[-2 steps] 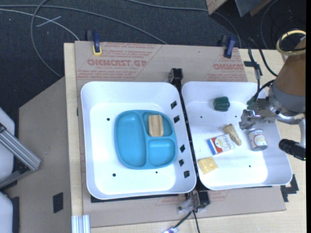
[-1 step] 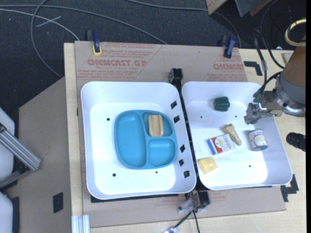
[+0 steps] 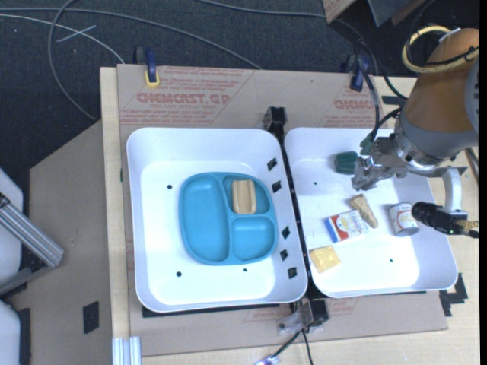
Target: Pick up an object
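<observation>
**Gripper low over the right bin, objects scattered beneath**

Down in the right-hand white bin (image 3: 426, 276) sit the candidates. A small tan wedge-shaped piece (image 3: 364, 211) lies near the bin's middle, tilted on a diagonal, and just beside it to the lower left is a flat red, white and blue packet (image 3: 345, 226). Below those, toward the bin's lower left corner, rests a pale yellow square block (image 3: 326, 259). Up at the top of the bin there's a dark green rounded object (image 3: 346, 160), and over on the right a small silver-and-red can (image 3: 402, 220) lying on its side.

The metal two-finger gripper (image 3: 367, 175) hangs just right of the green object and above the tan wedge; nothing shows between its fingers, and how wide they stand I cannot tell from this angle. Behind it, the grey arm with its orange band (image 3: 449, 74) fills the upper right of the frame.

Across to the left white bin (image 3: 152, 272): a blue divided plastic tray (image 3: 205, 219) sits centre, with a light tan rectangular block (image 3: 243, 197) in its upper right compartment.
</observation>
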Controlling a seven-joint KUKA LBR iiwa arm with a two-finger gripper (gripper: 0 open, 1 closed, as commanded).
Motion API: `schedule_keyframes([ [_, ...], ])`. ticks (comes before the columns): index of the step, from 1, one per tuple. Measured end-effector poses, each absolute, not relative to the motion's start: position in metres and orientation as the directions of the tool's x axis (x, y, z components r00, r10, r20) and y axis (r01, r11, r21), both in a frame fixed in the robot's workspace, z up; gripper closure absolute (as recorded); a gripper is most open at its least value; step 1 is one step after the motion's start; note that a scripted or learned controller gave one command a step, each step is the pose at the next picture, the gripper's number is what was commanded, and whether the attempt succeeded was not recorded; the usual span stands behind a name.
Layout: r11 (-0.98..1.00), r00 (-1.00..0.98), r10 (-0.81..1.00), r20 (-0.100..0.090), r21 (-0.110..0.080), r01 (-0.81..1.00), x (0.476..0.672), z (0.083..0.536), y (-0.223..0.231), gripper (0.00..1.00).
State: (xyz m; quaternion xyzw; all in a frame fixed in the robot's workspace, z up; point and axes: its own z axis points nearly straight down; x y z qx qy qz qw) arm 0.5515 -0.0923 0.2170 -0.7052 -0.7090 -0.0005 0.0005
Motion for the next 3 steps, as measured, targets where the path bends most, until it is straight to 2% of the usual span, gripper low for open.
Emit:
schedule_keyframes([
  [2,0.006,-0.006,1.0,0.002,0.003,1.0,0.58,0.237,0.014,1.0],
  [3,0.005,-0.005,1.0,0.001,0.001,1.0,0.596,0.224,0.063,1.0],
])
